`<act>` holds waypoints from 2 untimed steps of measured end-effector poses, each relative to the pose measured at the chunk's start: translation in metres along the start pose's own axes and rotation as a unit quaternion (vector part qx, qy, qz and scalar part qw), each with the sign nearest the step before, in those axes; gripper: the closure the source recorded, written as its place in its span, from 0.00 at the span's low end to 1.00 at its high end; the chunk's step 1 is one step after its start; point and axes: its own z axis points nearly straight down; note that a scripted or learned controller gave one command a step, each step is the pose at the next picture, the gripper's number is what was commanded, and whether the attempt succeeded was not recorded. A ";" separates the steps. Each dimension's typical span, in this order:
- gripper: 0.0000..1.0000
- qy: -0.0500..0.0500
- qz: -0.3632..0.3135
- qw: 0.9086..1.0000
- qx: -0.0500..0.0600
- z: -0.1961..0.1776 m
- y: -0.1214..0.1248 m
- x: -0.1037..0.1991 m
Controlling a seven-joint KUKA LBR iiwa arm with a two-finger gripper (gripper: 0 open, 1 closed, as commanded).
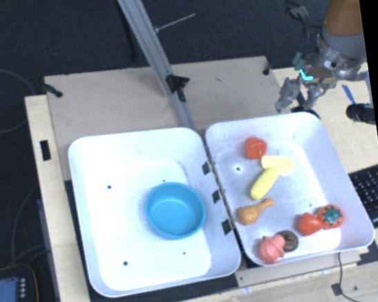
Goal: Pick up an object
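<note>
Bench: pale wooden bench top (pixel 112 102) on a dark floor, two shallow white bins side by side, a grey metal pole (pixel 149 44) slanting over the back edge.
Arm: grey arm with the orange band coming in from the right, two-finger gripper (pixel 294 93) hanging just above the far rim of the right-hand white bin (pixel 337 161).
Grip: fingers look spread and nothing sits between them — released, as far as I can judge at this size.
Closest target: small round red tomato toy (pixel 255 148), below and a little left of the gripper.
Next along: yellow banana-shaped toy (pixel 269 176), touching or nearly touching the tomato's lower side.
Further off: tan drumstick toy (pixel 253 211), pink and brown toy (pixel 277 244), red strawberry toy with green top (pixel 321 220), all at the near end.
Left bin: round blue plastic bowl (pixel 175 209), well away from the gripper.
Advice: I'd go for the tomato, drop straight down centred on it, and turn the fingers so neither lands on the banana.
</note>
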 end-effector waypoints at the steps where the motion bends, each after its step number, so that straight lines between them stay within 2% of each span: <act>1: 0.00 -0.001 0.000 1.000 -0.005 -0.006 0.002 0.000; 2: 0.00 -0.002 -0.002 1.000 -0.002 0.050 0.005 0.007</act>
